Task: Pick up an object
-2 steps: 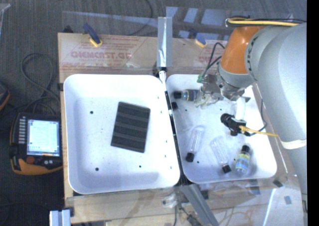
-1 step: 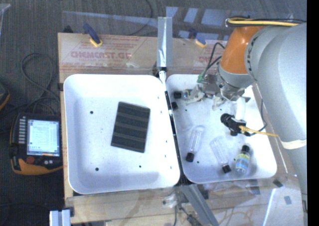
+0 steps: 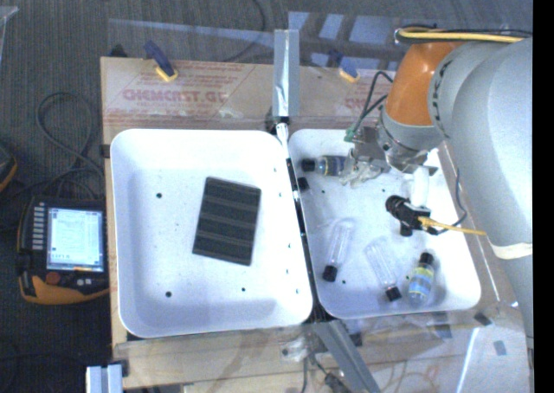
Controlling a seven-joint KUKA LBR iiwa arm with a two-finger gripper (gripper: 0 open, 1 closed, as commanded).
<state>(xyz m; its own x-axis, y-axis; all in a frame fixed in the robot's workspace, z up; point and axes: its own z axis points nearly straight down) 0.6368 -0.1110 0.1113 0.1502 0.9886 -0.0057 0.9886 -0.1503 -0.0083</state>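
Fingers [image 3: 362,170] on the gripper look pale and blurred at the upper middle of the right bin [image 3: 459,292]; I cannot tell if they are spread or shut. Just left of them lies a small bottle [image 3: 327,164]. Much of the bin's right side is hidden by the arm [image 3: 485,106]. Lower down lie two clear vials [image 3: 338,248] and another bottle [image 3: 421,279]. A dark ridged block [image 3: 227,220] sits in the left bin [image 3: 138,296].

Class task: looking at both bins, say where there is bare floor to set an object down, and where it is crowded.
Left bin: bare floor all round the dark pad, widest along its left and front walls. Right bin: crowded, with bottles across its middle and front and the gripper at the back; small gaps remain between the bottles.
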